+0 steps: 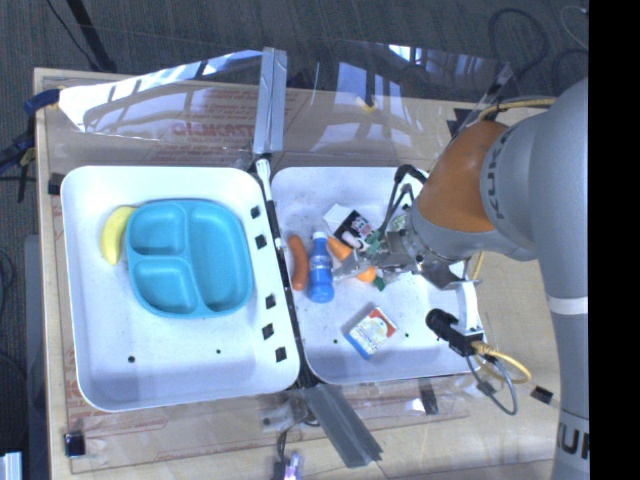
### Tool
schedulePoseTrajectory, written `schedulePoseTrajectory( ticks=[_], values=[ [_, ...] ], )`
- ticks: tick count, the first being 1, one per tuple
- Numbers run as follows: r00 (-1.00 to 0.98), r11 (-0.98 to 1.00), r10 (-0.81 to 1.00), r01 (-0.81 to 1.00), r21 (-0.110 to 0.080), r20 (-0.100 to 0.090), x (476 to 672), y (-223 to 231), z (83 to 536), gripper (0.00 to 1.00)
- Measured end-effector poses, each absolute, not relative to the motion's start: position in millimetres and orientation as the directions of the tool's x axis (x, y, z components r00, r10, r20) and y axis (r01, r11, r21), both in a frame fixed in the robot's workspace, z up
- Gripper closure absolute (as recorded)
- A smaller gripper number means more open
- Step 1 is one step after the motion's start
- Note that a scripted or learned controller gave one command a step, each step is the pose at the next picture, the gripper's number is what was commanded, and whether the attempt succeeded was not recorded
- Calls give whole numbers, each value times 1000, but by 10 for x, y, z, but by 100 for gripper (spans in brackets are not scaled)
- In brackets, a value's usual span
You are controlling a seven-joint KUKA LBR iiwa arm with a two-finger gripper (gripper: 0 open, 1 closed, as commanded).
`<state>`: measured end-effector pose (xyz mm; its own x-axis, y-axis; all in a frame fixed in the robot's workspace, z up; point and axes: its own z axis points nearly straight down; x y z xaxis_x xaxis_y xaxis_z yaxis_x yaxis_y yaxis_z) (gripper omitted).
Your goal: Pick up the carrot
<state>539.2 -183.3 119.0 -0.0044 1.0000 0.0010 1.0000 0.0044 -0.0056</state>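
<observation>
You have the arm (520, 188) reaching into the right bin (440, 358), with the gripper (385, 258) low over the clutter near its middle. Whether it is open or closed you cannot tell, and nothing shows the carrot (297, 261) held, so judge the pick as not yet done. The carrot lies flat at the left side of that bin, just beside a blue bottle (319, 271), near the wall between the bins. It looks like a short orange stick, darker at one end, lying lengthwise along the wall, clear of the gripper.

Orange carrot (349, 249) in right bin (330, 363)
</observation>
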Motion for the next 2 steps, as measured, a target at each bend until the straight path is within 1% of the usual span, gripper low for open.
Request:
schedulePoseTrajectory(
  ticks=[1,2],
  values=[
    [-92,92,996,996,4,-3,5769,-1993,945,0],
    [-96,96,995,995,0,-2,5766,-1985,1037,100]
  ],
)
